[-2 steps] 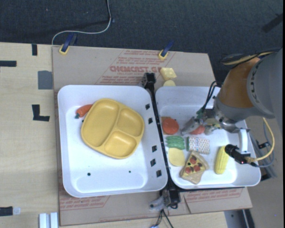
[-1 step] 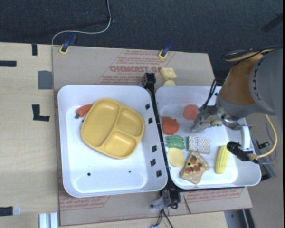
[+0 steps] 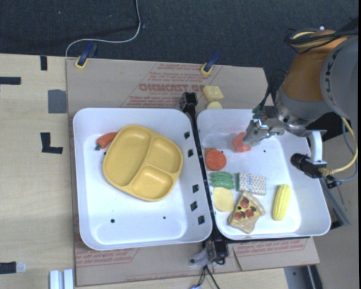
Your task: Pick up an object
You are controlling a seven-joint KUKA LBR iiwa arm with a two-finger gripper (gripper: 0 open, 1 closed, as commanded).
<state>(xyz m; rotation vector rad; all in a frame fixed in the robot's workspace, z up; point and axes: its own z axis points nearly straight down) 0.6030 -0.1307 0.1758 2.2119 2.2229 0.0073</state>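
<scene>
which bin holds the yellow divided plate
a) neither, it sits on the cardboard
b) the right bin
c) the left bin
c: the yellow divided plate lies in the left bin, while the right bin has the corn cob and pizza slice.

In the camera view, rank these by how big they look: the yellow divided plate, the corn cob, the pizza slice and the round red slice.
1. Yellow divided plastic plate, by far the largest.
2. Toy pizza slice.
3. Yellow toy corn cob, close to the pizza; unsure.
4. Round red toy slice, smallest.
</scene>
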